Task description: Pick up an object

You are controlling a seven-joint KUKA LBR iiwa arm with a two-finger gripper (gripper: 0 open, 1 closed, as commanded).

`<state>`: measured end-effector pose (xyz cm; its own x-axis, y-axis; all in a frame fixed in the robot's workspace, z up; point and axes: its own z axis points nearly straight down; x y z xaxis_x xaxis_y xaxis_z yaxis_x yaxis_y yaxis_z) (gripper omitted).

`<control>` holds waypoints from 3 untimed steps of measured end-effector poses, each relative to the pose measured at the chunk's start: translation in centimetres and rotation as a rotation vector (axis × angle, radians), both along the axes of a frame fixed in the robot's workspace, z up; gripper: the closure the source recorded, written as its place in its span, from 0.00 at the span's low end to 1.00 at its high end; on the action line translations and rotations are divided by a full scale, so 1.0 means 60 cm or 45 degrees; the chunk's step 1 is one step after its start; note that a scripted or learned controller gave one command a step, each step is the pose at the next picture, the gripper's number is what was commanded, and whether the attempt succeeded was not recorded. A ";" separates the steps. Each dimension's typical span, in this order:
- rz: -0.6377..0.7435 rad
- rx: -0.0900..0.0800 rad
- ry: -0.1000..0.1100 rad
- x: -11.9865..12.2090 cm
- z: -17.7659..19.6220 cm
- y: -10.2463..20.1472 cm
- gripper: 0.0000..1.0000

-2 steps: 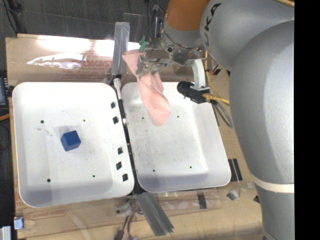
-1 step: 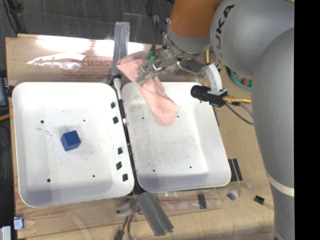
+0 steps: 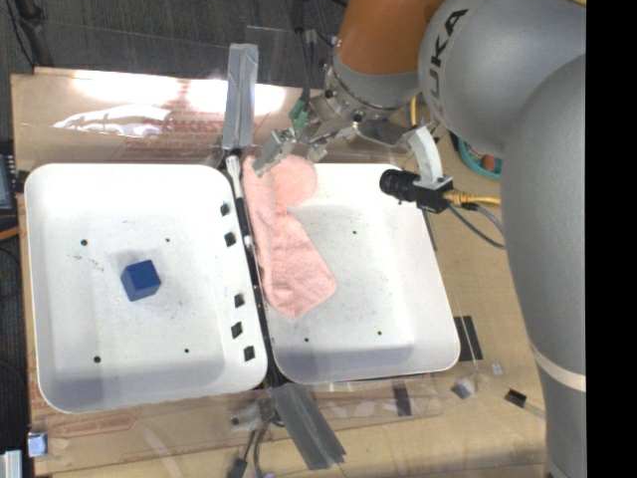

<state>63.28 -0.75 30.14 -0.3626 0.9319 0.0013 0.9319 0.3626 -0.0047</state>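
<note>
Gripper (image 3: 282, 152) was at top of crumpled pink cloth towel (image 3: 291, 257); grasp step. Couldn't tell whether it had closed. Next needed a lift.

This looks like a robot lab, because a big grey and orange robot arm (image 3: 498, 68) reaches over a brown bench (image 3: 119, 118) where a left white bin (image 3: 70, 297) and a right white bin (image 3: 383, 287) sit side by side with grey tape (image 3: 240, 93) stuck between them.

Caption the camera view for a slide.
KUKA gripper over the far end of a pink cloth along the right bin's left side; a blue cube sits in the left bin.
</note>
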 end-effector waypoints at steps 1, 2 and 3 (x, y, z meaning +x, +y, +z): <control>0.133 0.001 -0.001 -0.123 -0.135 -0.048 0.00; -0.138 0.000 0.001 -0.098 -0.253 -0.170 0.00; 0.008 0.002 -0.002 -0.151 -0.350 -0.225 0.00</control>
<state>54.22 -14.24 9.13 -0.3682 0.9297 0.0019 0.9297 0.3682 -0.0024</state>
